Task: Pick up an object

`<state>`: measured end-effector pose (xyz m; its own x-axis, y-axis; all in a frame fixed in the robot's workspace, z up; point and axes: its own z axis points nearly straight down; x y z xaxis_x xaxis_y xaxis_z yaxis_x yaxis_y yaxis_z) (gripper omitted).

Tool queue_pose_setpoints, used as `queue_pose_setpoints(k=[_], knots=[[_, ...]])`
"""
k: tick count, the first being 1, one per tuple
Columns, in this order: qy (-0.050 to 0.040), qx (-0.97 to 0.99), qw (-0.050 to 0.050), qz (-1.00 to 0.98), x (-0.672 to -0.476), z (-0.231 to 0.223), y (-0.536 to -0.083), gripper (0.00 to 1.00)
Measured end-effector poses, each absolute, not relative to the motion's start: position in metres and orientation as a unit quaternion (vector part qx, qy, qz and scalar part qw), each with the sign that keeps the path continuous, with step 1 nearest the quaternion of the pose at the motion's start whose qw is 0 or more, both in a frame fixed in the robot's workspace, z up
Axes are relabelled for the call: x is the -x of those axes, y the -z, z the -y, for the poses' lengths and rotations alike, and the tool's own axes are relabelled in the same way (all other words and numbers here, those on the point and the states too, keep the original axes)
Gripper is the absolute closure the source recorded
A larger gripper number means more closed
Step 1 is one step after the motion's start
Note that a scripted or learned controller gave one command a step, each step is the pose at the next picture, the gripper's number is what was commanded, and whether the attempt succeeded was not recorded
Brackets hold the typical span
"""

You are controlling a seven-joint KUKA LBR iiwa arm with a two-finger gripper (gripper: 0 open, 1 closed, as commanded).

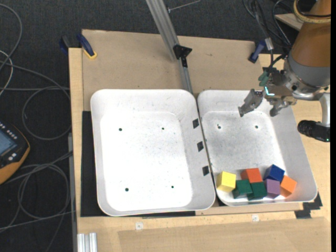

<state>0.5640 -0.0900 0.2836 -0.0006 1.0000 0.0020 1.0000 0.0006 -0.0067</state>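
Jaws [261,103] spread wide w/ nothing between, poised over far end of right bin [294,135].

Clustered at near rim of that glossy, speckled white plastic bin: small matte cubes — yellow [227,180], red-orange [253,175], blue [275,171], purple [273,186], orange [288,184], two green [251,189]; boxy, no clear long axis, turned at odd angles. Open floor between cubes & jaws. Left bin [147,151] alongside on wooden bench [136,62], rounded rims touching.
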Motion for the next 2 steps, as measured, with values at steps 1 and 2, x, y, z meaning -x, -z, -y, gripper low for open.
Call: queue_pose_setpoints(k=[1,2], knots=[[-0.0003,0.707,0.001,0.707,-0.564,0.090,-0.286,0.00],[-0.0022,0.707,0.003,0.707,-0.560,0.087,-0.223,0.00]])
